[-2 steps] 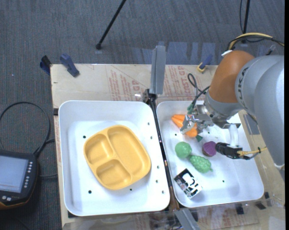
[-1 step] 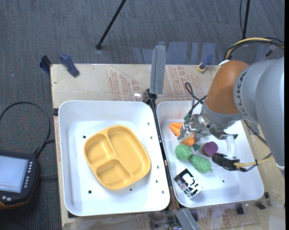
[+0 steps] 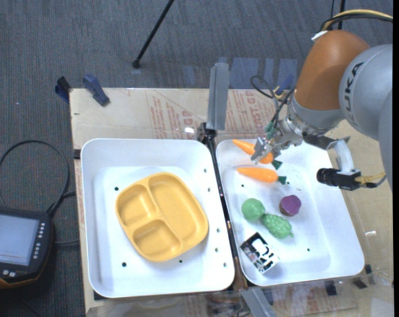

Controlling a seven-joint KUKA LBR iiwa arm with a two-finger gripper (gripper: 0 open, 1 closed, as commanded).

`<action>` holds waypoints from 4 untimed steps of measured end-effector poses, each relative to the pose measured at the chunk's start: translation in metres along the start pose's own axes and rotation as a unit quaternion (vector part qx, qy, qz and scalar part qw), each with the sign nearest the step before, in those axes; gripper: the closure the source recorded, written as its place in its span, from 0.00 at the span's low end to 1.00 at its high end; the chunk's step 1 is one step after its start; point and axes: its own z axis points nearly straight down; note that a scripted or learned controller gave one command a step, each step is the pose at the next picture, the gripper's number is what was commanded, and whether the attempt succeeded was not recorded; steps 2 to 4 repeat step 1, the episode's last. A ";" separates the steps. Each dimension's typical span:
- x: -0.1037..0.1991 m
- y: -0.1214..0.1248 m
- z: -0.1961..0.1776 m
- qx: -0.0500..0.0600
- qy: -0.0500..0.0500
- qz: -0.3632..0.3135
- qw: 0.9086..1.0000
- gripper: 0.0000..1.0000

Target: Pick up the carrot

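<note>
Overhead, arm [image 3: 338,78] angled down-left, tool [image 3: 264,149] at far carrot [image 3: 247,146] in rt bin [image 3: 338,243].

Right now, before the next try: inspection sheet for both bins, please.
Surface: two shallow white bins, left bin and right bin, on a cardboard-topped bench.
Job's things: two orange toy carrots in the right bin, far carrot under the gripper, near carrot lying flat.
Clutter: yellow three-compartment plate in left bin; green round toy, bumpy green toy, purple toy, black-and-white tag.
Grippers: gripper low over the far carrot.
Cables: black loop on floor.
Surroundings: handheld pendant, grey carpet.
</note>
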 end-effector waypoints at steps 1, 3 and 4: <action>-0.004 -0.002 0.014 0.003 0.002 0.020 1.000 1.00; -0.004 -0.002 0.014 0.003 0.002 0.020 1.000 1.00; -0.004 -0.002 0.014 0.003 0.002 0.020 1.000 1.00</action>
